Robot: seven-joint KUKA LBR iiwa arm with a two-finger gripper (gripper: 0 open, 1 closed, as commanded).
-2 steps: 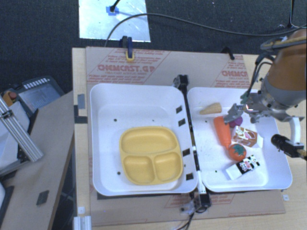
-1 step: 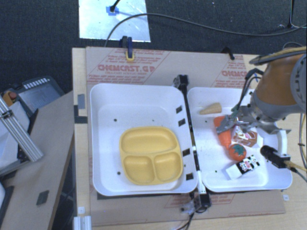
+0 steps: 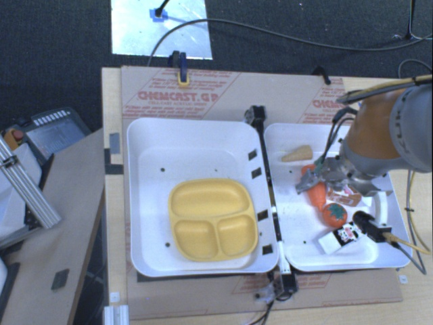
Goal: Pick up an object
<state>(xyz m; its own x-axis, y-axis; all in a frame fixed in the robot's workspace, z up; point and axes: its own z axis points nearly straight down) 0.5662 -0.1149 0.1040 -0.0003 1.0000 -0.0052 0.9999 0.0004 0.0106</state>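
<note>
Reach step: gripper (image 3: 312, 179) at the right bin's (image 3: 284, 215) 12 o'clock, over carrot (image 3: 317, 195); claw state unclear; next, descend and close.

We are reading "CHEMCAST GP" in red letters on the brown protective sheet (image 3: 203, 90) covering the surface behind the left bin. The same red print is repeating toward the right (image 3: 323, 101), where we are making out only fragments.

Wooden bench (image 3: 111, 181), brown printed board (image 3: 223, 93) laid flat upon it; two shallow white bins side by side on the board, left bin (image 3: 145, 181), right bin (image 3: 287, 229), rims touching
</note>
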